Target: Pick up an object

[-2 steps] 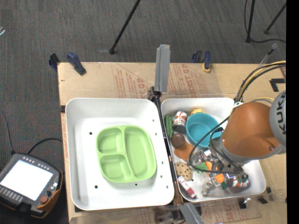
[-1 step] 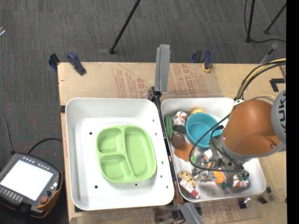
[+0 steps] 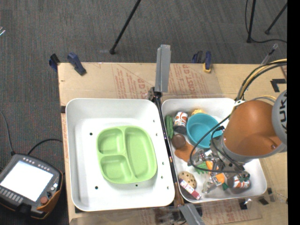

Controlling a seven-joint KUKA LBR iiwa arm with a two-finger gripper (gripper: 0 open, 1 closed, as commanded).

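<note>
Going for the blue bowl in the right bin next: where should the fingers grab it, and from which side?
Probably the blue bowl by its rim, coming straight down. It sits mouth up, so one finger can go inside and one outside. The rim's far side looks freest; the small can crowds its left and the gripper its near side.

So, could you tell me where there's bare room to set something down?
The left bin has bare white floor all round the green divided tray. The right bin is crowded: teal bowl, can and toys, with the hand among them.

Arm reaching in from right, gripper lowered
</note>
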